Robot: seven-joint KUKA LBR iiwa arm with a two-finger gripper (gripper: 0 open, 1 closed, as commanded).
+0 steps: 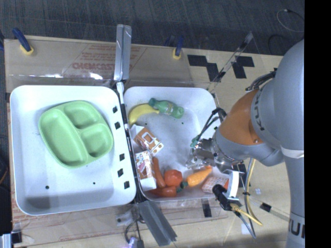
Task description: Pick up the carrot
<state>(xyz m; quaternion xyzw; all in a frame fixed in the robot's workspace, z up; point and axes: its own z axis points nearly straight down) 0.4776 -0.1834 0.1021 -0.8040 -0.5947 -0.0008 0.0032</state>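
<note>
The carrot (199,177) is a short orange piece lying near the front right of the right bin (207,99), its tip pointing up and to the right. My gripper (198,158) hangs directly behind and above it, close to its upper end. The grey arm with its orange band (243,125) reaches in from the right and covers the bin's right wall. I cannot see whether the gripper touches the carrot.
Beside the carrot to the left lie a red tomato (173,177) and a red pepper (163,191). A pink packet (214,185), snack boxes (149,141), a banana (138,112) and a green bottle (166,108) share the bin. The left bin (31,190) holds a green divided plate (76,133).
</note>
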